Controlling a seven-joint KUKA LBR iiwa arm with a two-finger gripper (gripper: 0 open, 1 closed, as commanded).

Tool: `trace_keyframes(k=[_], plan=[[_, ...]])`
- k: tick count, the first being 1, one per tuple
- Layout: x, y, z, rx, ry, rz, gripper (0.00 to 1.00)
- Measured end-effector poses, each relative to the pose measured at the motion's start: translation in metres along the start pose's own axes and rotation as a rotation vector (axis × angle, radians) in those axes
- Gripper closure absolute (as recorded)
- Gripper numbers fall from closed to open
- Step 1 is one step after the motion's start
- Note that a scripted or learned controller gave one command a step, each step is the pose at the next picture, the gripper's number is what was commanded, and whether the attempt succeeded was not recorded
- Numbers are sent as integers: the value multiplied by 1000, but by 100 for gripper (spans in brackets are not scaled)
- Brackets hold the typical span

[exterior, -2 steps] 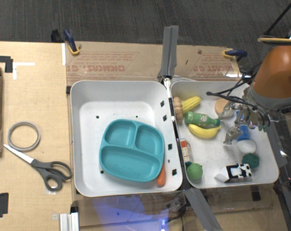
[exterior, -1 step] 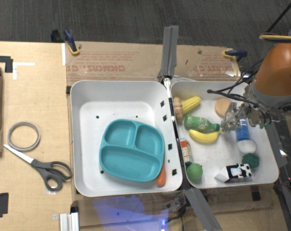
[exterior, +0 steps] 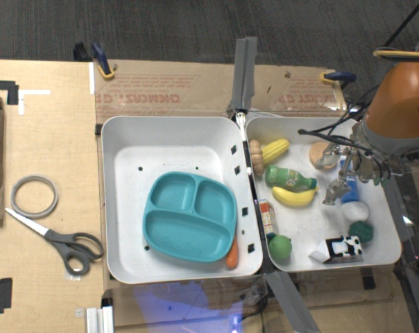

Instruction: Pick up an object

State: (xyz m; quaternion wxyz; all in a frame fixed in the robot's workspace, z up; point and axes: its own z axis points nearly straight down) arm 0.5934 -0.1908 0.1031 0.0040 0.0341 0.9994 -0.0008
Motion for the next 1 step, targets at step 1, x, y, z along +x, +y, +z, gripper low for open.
trace_keyframes(k=[1], plan=[[3, -8, 10, 0, 5, 8, 0]])
